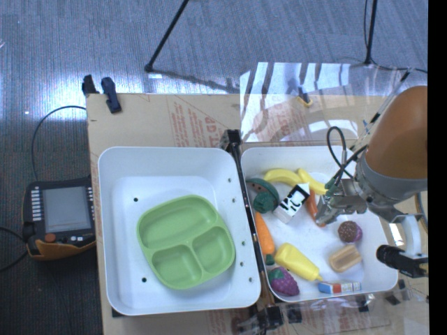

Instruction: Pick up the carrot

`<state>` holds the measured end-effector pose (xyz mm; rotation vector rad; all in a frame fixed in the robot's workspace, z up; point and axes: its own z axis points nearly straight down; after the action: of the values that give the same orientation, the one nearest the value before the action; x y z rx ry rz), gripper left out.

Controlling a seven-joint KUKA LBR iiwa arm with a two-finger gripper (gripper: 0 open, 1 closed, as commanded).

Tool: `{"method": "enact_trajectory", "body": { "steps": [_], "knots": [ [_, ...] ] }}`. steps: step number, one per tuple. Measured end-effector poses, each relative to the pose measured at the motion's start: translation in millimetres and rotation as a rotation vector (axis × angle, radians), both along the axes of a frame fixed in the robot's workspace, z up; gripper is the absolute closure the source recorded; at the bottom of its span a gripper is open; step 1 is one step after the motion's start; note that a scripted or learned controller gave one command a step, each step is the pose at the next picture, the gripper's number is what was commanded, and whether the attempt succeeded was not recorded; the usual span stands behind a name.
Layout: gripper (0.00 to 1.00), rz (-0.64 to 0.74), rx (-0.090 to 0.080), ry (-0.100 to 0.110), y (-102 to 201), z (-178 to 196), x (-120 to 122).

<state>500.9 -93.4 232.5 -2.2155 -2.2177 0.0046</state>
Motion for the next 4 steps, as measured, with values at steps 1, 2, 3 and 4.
{"method": "enact_trajectory", "body": {
  "steps": [1,2,3,4],
  "knots": [
    [0.00,0.092,0.002,0.005,66,-49,-27],
    [0.00,-0.119,-0.001,0.000,124,-47,-26],
    [1.00,-0.127,-0.001,0.005,121,-39,-26],
    [1.00,-0.391,-0.004,-0.001,117,-35,-25]
  ]
}}
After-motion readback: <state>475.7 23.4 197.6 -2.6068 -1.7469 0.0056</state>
